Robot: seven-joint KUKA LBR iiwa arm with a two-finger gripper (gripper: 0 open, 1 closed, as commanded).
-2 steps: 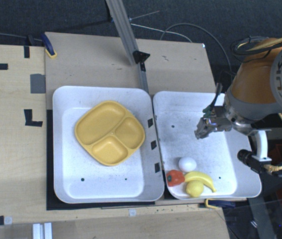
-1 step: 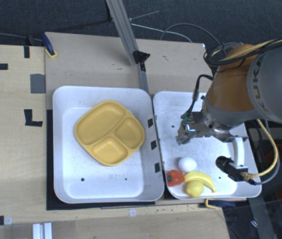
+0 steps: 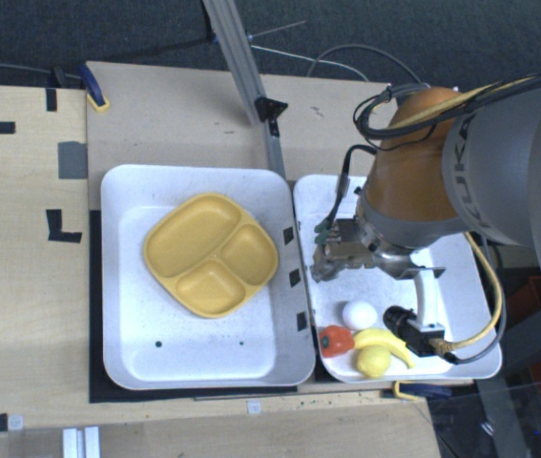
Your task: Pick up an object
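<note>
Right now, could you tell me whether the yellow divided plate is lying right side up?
Right side up: the yellow divided plate lies flat in the left bin, its three compartments facing upward.

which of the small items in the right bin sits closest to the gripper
The white ball, just below the gripper; the orange-red piece, banana and lemon lie farther toward the bin's near edge.

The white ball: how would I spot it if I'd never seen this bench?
Look in the right bin, along its near edge. The white ball lies just above the banana and beside the small red object; it alone is white and round.
</note>
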